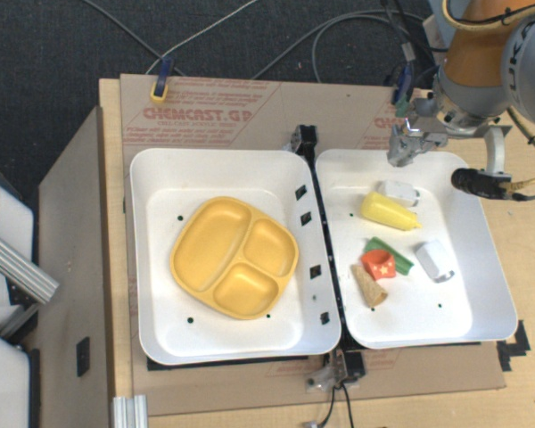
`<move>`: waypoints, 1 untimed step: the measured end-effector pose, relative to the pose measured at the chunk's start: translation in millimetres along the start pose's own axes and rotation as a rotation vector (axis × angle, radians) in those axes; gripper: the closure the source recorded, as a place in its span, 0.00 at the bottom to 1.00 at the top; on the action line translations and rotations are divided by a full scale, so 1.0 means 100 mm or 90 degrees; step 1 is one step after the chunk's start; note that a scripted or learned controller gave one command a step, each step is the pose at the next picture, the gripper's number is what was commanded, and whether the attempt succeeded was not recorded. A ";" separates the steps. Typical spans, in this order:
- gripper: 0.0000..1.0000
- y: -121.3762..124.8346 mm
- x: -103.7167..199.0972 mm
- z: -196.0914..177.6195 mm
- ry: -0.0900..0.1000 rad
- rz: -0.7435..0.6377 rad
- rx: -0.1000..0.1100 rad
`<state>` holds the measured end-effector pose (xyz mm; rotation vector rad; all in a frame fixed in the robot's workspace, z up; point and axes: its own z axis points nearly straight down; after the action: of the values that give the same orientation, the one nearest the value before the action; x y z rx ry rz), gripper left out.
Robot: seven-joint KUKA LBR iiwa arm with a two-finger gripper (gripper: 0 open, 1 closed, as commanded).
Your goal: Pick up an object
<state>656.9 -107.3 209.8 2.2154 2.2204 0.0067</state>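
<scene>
While the arm [490, 34] is reaching in from the upper right of the frame, its end effector [405, 150] is hanging over the top rim of the right bin [481, 266], above everything lying in it. Whether it is spread or pressed together cannot be told from this angle, and nothing is showing between its tips. Several small things are lying in the right bin, near its middle: a yellow piece [390, 211] with a small white piece [398, 191] touching its upper side, a red piece [379, 264] resting on a green strip [394, 255], a tan chunk [370, 286] just below them, and a grey-white cylinder [433, 260] to their right. A yellow divided plate [234, 257] is sitting in the left bin [152, 239]. Both bins are sitting side by side on the table [205, 105].
</scene>
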 end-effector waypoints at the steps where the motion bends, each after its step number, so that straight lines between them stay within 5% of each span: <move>1: 1.00 0.01 0.00 -0.27 0.000 0.001 0.002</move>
<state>657.9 -106.8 237.3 2.2178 2.2208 0.0042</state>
